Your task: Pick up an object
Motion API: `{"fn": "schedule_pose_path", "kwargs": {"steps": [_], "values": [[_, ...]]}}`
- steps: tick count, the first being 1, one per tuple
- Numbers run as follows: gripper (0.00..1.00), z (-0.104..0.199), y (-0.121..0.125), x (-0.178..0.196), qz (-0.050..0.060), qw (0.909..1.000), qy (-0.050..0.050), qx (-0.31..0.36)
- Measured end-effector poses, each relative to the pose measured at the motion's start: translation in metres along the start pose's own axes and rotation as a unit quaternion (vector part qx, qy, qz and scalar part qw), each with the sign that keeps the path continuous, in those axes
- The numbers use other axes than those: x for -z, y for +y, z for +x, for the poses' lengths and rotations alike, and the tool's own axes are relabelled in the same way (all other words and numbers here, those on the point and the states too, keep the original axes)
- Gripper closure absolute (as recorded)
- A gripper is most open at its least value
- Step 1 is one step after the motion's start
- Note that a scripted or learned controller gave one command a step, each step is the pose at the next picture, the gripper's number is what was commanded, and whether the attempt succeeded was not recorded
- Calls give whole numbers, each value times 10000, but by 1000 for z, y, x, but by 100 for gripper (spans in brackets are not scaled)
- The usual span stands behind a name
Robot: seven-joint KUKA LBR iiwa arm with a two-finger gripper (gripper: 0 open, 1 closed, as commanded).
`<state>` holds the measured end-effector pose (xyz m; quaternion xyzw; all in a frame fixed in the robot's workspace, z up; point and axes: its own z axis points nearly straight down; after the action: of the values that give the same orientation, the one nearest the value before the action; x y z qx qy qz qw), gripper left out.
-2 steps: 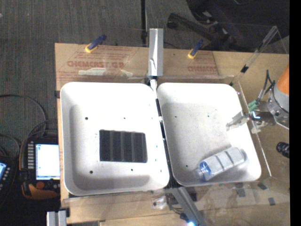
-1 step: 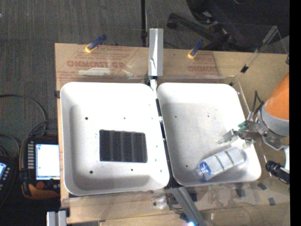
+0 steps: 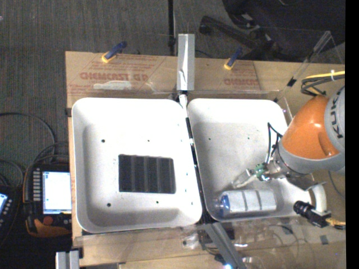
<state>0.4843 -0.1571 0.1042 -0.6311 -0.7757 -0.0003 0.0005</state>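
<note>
Because the plastic bottle (image 3: 247, 202) lies on its side at about five o'clock in the right bin (image 3: 224, 128), it could roll away. Whether the gripper (image 3: 251, 175), just above it, is apart or together cannot be told.

- A single fixed camera looks down at a slant from above the bench (image 3: 120, 72), far enough back to frame both white bins whole.
- The left bin (image 3: 90, 122) sits centre-left, the right bin (image 3: 224, 116) beside it.
- The arm (image 3: 314, 136) enters from the right edge.
- Dark floor (image 3: 84, 15) fills the top, a handheld screen (image 3: 49, 192) the left margin.
</note>
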Motion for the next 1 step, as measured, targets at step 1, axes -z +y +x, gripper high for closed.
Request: {"fn": "schedule_pose_path", "kwargs": {"steps": [1], "values": [[100, 1, 1, 9, -5, 10000, 11, 5]]}}
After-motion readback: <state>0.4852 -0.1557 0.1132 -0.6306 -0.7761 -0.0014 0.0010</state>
